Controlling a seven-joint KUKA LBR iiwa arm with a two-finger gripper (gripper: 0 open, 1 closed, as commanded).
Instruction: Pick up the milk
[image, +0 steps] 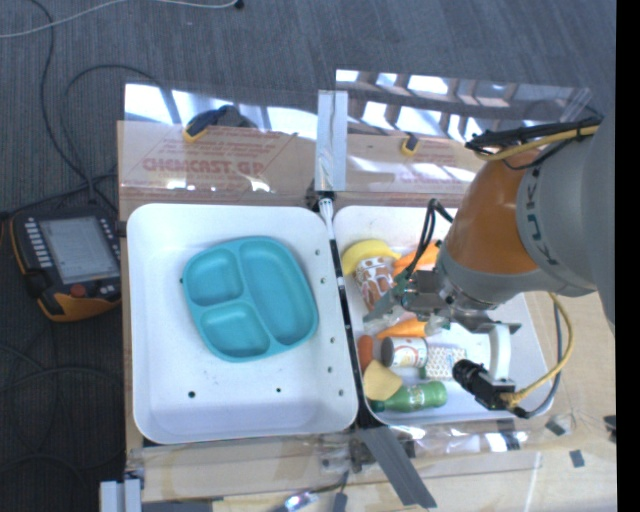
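The milk looks like the small white carton with a red-orange label (406, 353), lying on its side in the lower part of the right bin (530, 385). My gripper (418, 300) hangs low over the middle of that bin, just above and slightly right of the carton. An orange carrot-like piece (404, 327) lies between the two. The wrist and the dark gripper body hide what is directly beneath them. I see nothing lifted off the bin floor.
Around the gripper lie a patterned cup or carton (375, 280), a yellow item (362, 255), another orange piece (412, 262), a yellow wedge (378, 380) and a green bottle (417, 397). The left bin (160, 380) holds a blue divided plate (248, 297).
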